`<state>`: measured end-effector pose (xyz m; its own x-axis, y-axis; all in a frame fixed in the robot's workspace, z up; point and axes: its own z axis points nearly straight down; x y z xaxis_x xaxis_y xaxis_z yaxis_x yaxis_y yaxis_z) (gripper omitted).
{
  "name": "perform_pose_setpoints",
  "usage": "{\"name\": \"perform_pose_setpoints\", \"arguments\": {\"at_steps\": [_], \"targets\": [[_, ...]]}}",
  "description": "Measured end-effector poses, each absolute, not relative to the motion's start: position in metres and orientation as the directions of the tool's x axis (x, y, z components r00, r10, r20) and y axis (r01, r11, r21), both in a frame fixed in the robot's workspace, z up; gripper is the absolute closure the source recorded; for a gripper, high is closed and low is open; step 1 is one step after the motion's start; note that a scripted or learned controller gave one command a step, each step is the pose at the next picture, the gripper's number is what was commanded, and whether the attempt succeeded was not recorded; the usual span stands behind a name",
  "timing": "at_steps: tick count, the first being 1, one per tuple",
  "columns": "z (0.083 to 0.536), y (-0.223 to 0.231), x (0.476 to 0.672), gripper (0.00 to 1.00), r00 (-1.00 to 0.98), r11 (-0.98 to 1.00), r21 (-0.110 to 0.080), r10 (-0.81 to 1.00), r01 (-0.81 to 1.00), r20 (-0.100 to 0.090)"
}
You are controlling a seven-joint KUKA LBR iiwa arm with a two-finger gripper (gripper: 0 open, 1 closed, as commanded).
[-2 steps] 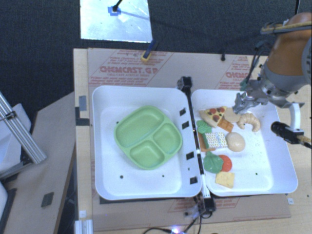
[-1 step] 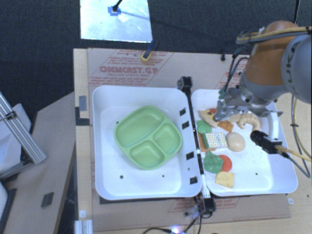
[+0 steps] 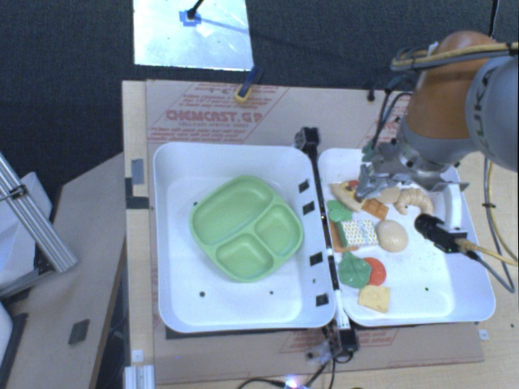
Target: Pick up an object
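The arm (image 3: 454, 87) comes in from the right and hangs over the upper part of the right bin (image 3: 466, 298), with the end effector (image 3: 369, 183) down among the toy food at that bin's upper left. Whether anything is caught in it cannot be told from this slant; the wrist and cabling hide the tip.

The things to pick all lie crowded in the right bin. Just under the end effector sits a pizza-like wedge (image 3: 345, 190), touching a small orange cracker (image 3: 375, 209). To the right of those lies a croissant (image 3: 413, 198), partly under the arm's shadow. Below the cracker is a checked waffle piece (image 3: 358, 233), with a pale egg-shaped item (image 3: 392, 236) just beside it. A green leaf (image 3: 338, 212) lies against the bin's left wall, and a second green leafy piece (image 3: 353, 271) lies lower down, touching a red tomato slice (image 3: 375, 271). A yellow cheese wedge (image 3: 375, 299) rests nearest the front.

A black attachment with a cable (image 3: 442, 235) juts across the right side of the bin, close to the egg (so that side is tight).

The left bin (image 3: 174, 298) holds a green divided plate (image 3: 246, 228), turned at a slant. Both bins sit on cardboard (image 3: 211, 116) on the desk (image 3: 89, 209).
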<state>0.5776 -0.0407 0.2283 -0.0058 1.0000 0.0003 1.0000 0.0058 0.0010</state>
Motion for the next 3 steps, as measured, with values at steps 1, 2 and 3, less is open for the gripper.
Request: {"name": "perform_pose_setpoints", "arguments": {"at_steps": [1,2,3], "targets": [[0.233,-0.037,0.576,1.0,-0.006,0.006,0.002,1.0,1.0,0.001],[0.234,-0.036,0.572,1.0,-0.005,0.005,0.001,1.0,1.0,0.001],[0.215,-0.039,0.569,1.0,-0.001,0.001,0.001,1.0,1.0,0.0]]}}
